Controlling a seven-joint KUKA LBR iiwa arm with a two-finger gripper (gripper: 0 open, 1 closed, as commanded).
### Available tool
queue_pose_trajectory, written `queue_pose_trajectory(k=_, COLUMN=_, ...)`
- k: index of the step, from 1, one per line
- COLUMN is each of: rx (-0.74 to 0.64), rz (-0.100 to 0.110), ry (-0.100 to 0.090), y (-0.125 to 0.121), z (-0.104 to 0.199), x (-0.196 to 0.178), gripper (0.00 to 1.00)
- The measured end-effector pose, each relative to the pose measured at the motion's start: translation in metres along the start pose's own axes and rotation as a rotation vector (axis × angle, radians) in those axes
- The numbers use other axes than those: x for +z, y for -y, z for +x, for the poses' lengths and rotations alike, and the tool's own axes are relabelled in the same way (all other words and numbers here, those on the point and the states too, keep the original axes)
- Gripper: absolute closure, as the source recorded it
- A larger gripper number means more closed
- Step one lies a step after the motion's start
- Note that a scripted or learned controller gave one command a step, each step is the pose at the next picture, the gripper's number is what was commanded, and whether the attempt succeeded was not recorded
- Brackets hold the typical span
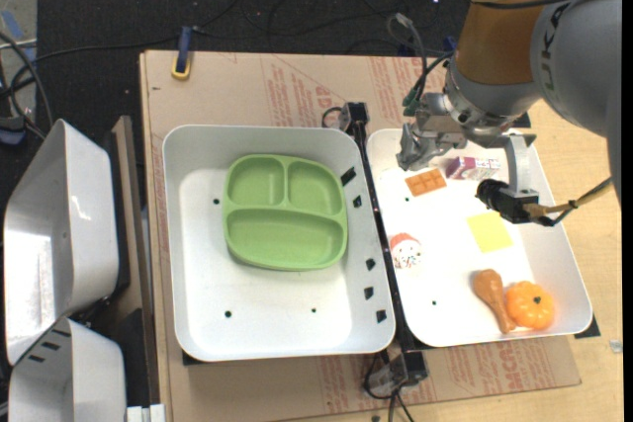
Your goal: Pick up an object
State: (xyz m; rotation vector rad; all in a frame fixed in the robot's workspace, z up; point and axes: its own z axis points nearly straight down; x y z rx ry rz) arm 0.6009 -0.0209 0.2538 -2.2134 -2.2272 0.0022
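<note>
- My gripper [419, 156] hovers over the right bin [554, 242], upper centre-right of frame, just above the orange waffle [426, 182]
- Whether it is apart or together, I cannot tell

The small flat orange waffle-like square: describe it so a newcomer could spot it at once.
Start at the right-hand white bin, the one without the green divided plate. Near its far left end, just below the gripper, lies the small flat orange waffle-like square. Unlike the plain flat yellow square nearby, it is orange with a grid pattern.
</note>
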Motion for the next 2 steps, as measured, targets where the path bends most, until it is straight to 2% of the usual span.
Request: queue_pose_trajectory(k=2, rx=0.000, rz=0.000, ry=0.000, y=0.005, z=0.113, x=0.026, gripper=1.00)
